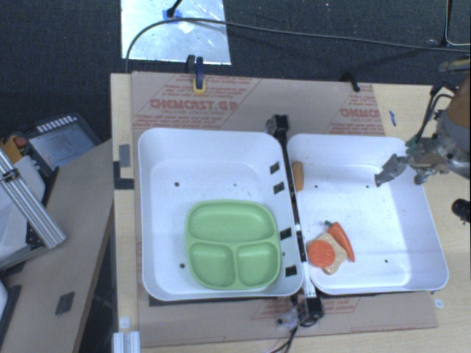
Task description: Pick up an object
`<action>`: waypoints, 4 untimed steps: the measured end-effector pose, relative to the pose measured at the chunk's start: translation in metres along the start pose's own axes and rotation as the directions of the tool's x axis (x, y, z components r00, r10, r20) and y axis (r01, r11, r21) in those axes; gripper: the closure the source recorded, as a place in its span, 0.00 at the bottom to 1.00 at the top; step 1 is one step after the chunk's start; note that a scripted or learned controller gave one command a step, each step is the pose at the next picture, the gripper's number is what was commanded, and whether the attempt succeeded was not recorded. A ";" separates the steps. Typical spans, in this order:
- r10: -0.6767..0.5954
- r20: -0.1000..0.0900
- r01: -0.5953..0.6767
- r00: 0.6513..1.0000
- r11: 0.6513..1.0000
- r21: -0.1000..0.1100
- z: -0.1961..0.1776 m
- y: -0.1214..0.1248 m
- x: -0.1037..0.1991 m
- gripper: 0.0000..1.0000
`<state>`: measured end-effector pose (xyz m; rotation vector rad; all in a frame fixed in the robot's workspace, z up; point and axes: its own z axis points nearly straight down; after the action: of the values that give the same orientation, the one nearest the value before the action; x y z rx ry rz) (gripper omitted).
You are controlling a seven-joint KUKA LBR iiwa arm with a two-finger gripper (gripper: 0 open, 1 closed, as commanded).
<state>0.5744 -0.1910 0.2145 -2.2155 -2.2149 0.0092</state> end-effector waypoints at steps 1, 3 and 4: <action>-0.003 0.003 0.003 1.000 1.000 -0.012 -0.007 0.003 0.001 0.00; -0.002 0.001 0.002 1.000 1.000 -0.008 0.099 -0.001 0.004 0.00; -0.002 0.002 0.002 1.000 1.000 -0.010 0.131 0.000 0.004 0.00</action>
<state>0.5730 -0.1869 0.0832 -2.2191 -2.2228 0.0004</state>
